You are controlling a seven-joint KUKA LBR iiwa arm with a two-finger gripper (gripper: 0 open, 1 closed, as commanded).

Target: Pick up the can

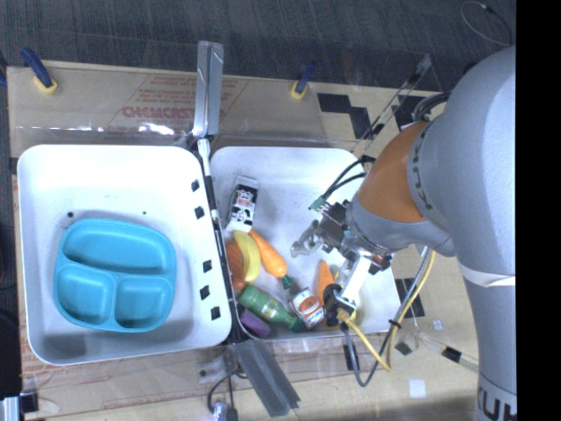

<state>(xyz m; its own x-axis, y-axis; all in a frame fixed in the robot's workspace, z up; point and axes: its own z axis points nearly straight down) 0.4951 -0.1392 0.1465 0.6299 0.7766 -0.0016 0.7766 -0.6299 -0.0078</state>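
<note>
The arm (412, 191) reaches over the right bin (289, 160), with its gripper (308, 239) above the bin's middle. I cannot tell whether the gripper is open or closed. The left bin (53, 169) holds a blue tray (114, 274). Near the right bin's left wall lie a carton (244, 204), a green bottle (263, 303), a banana (248, 254) and a carrot (268, 251). The can (307, 308) lies near the front edge, just beside the bottle's end and apart from the gripper. It is small, with a red-and-white label and a silvery end turned upward.
</note>
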